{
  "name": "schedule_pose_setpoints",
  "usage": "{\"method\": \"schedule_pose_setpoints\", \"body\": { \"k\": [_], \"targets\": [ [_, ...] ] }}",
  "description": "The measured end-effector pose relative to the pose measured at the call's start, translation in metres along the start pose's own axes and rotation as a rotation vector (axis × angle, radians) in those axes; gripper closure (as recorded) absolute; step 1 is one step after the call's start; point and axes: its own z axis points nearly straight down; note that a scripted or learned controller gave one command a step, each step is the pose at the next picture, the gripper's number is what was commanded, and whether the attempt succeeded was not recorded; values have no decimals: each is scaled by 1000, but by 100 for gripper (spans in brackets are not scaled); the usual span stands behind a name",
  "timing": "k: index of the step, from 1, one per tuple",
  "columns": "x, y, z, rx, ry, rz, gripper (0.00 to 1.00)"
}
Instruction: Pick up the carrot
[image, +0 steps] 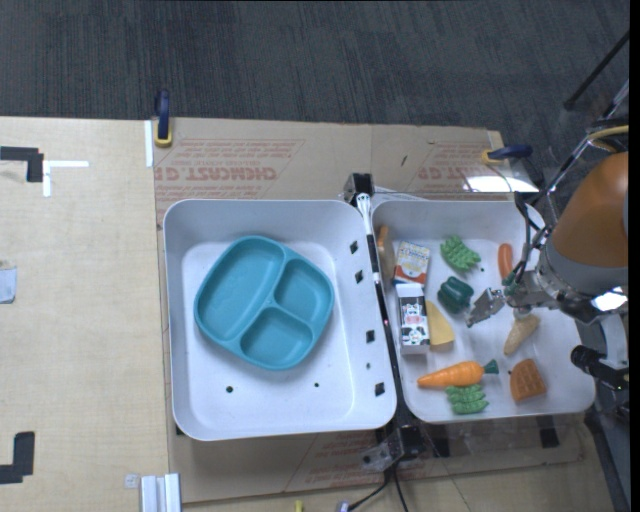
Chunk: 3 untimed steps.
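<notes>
The carrot is orange with a green tuft at its right end. It lies flat near the front of the right bin. My gripper hangs over the middle right of that bin, about a hand's width behind the carrot and slightly to its right. It looks open, with nothing between its fingers. The grey wrist and the orange band rise toward the right edge.
Around the gripper lie a green pepper, a beige bread piece and a small red-orange piece. A milk carton, a cheese wedge, a green vegetable and an orange waffle crowd the carrot. The left bin holds a blue divided plate.
</notes>
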Motion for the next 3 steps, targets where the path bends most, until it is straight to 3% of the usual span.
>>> {"method": "schedule_pose_setpoints", "body": {
  "k": [1,2,3],
  "targets": [
    [54,-51,16,-1,-1,-45,0],
    [53,-50,7,-5,-2,-37,100],
    [53,-50,7,-5,-2,-38,0]
  ]
}}
